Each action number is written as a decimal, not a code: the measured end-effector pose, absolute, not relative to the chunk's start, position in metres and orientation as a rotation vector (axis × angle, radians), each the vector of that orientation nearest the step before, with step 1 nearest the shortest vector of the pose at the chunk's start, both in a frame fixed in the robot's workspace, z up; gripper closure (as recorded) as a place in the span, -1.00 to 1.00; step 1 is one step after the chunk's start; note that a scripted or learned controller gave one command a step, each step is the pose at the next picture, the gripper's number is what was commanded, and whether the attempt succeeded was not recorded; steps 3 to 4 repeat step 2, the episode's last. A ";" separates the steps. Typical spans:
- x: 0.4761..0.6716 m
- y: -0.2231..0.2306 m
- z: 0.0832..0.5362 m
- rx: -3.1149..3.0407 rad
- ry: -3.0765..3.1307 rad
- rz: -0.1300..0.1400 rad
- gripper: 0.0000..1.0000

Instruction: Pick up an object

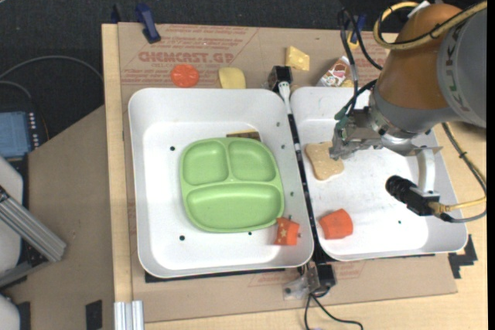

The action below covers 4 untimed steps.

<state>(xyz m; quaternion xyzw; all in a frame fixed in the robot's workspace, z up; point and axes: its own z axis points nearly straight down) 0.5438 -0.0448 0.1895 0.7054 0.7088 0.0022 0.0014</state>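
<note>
Beige bread-like piece [323,161] lies in right bin [387,243], near its left wall. We see hand [340,147] low over its right edge; grip state unclear to us. Orange block [336,224] nearby; green tray [230,183] in left bin [155,166].

Grey arm [469,66], orange wrist band [418,62], looping black and yellow cables.

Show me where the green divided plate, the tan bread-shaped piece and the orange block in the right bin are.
green divided plate [230,185]: camera view, on its middle ridge.
tan bread-shaped piece [323,163]: camera view, on its flat top.
orange block [336,224]: camera view, on its top face.
</note>
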 end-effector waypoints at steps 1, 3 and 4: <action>0.544 -0.048 0.185 2.220 2.222 0.000 -1.00; 0.481 -0.095 0.083 2.238 2.221 -0.015 -1.00; 0.481 -0.095 0.083 2.238 2.221 -0.015 -1.00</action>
